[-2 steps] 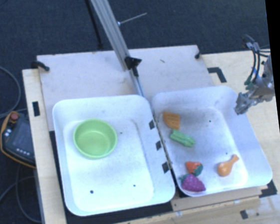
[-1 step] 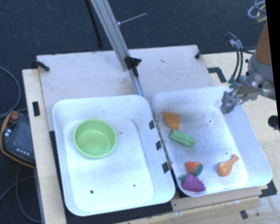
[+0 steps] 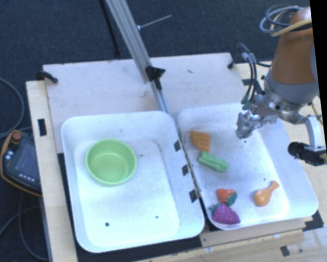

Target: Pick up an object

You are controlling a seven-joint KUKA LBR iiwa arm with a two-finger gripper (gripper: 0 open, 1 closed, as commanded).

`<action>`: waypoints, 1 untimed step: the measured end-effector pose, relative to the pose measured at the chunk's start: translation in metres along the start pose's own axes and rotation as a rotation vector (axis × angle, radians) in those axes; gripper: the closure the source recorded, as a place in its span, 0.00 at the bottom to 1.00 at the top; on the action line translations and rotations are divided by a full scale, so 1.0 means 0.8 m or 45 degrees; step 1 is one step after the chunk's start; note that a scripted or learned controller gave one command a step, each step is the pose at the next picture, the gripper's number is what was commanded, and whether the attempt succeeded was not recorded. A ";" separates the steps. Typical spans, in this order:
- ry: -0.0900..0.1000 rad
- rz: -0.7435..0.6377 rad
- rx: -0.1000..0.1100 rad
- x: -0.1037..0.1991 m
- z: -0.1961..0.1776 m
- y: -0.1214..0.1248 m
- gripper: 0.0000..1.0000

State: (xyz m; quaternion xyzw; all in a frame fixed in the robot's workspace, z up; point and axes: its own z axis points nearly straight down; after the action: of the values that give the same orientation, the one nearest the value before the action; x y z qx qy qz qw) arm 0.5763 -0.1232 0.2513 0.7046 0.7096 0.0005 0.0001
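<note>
The gripper (image 3: 245, 128) is seen over the far part of the right bin (image 3: 282, 143), with nothing between its fingers; whether it is open cannot be told. A green bowl (image 3: 111, 161) is set in the left bin (image 3: 79, 190). An orange block (image 3: 200, 140), green toy (image 3: 213, 162), strawberry (image 3: 226, 196), purple grapes (image 3: 225, 214) and orange drumstick (image 3: 266, 194) are spread across the right bin.

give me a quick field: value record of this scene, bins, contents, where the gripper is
left bin: holds a green bowl
right bin: holds an orange block, green toy, strawberry, purple grapes, orange drumstick
gripper: over the right bin's upper part, right of the orange block, no object seen between its fingers
task status: nothing picked up
</note>
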 end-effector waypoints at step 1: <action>0.000 0.000 0.001 0.069 0.012 -0.008 1.00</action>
State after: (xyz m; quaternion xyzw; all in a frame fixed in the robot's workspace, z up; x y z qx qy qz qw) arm 0.5698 -0.0684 0.2416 0.7047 0.7095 0.0004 -0.0001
